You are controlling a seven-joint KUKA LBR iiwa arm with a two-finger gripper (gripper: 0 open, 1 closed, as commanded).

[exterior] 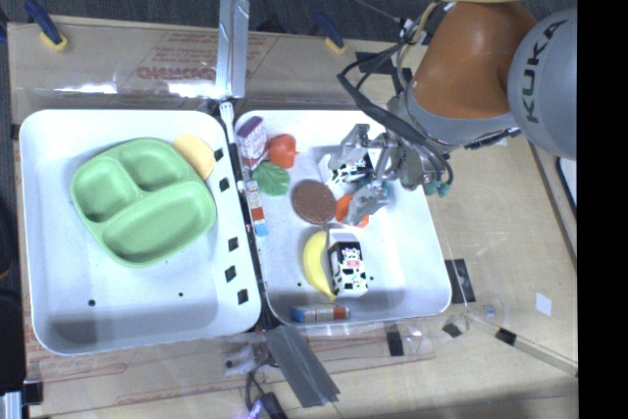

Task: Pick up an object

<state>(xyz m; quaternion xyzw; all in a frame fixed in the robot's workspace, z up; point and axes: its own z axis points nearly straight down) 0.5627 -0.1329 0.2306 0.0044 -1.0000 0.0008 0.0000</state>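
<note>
Bench (491, 240): tan board under two shallow white bins, dark ribbed floor beyond its far edge.
Left bin (59, 309): green divided plate (145, 201) toward the far left; yellow rounded piece (196, 154) at the plate's far right rim, near the divider.
Right bin (417, 285), left edge: purple-and-white packet (251, 138), green lump (273, 179) just nearer, red tomato-like piece (283, 150) beside both.
Right bin, middle: brown disc (314, 200); banana (316, 262) near the front edge, touching a cow-patterned carton (348, 270); marker-like stick (319, 313) along the front wall.
Gripper (361, 180): over the bin's far right part, fingers apart around a black-and-white object (345, 174); orange piece (343, 207) just below; grip itself not clear.
Arm (481, 64): entering from the right.
</note>
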